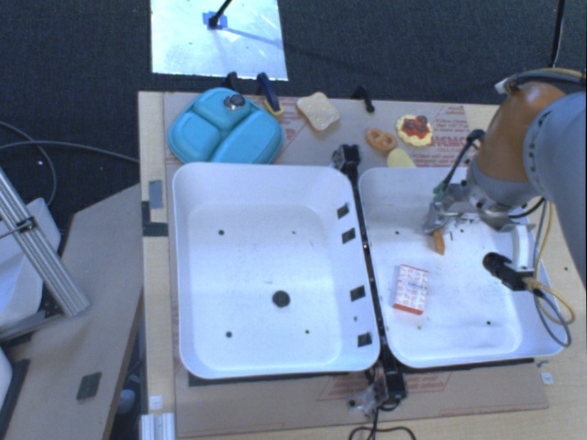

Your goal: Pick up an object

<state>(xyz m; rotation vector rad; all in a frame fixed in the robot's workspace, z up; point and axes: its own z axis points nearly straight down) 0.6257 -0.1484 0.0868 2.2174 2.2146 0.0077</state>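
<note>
In the right bin, the end effector hovers over a small orange piece, its jaw state impossible to tell, so it should centre before closing.

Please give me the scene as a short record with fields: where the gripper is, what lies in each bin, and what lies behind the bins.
gripper: gripper low in the right bin, beside a small orange piece
right bin: flat red-and-white packet
left bin: left bin holds one small dark round object
behind bins: blue sectioned plate, toast slice, pretzel, small pizza toy
</note>
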